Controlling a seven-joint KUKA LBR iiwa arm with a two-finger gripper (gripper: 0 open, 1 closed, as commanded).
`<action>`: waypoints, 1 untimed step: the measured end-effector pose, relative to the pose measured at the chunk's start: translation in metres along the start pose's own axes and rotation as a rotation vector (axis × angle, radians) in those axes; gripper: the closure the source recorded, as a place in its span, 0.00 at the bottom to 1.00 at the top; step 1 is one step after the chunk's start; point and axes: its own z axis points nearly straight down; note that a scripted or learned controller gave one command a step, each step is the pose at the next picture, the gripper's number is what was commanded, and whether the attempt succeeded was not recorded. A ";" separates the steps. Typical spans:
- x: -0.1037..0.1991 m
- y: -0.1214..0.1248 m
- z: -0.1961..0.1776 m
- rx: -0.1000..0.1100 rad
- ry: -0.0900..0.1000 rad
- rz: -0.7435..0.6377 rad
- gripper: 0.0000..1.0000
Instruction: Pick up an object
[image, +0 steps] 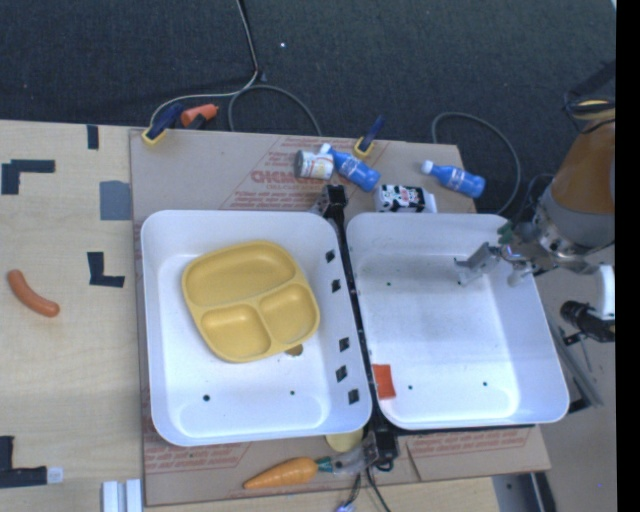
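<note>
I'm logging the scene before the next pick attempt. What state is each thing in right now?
yellow plate: lying tilted in the left bin, right way up.
orange card: flat in the right bin.
gripper: over the right bin's far edge, nothing seen between its fingers.
blue bottles: lying on their sides behind the bins.
carrot: lying in front of the bins.
sausage: lying on the bench, left.

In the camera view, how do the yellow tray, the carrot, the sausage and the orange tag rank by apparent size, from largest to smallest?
1. Yellow tray, clearly largest.
2. Carrot.
3. Sausage, somewhat shorter than the carrot; both lie near the frame's edges, so this order is less sure.
4. Orange tag, smallest.
</note>
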 end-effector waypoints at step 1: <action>0.079 -0.068 0.068 0.017 0.012 -0.008 0.00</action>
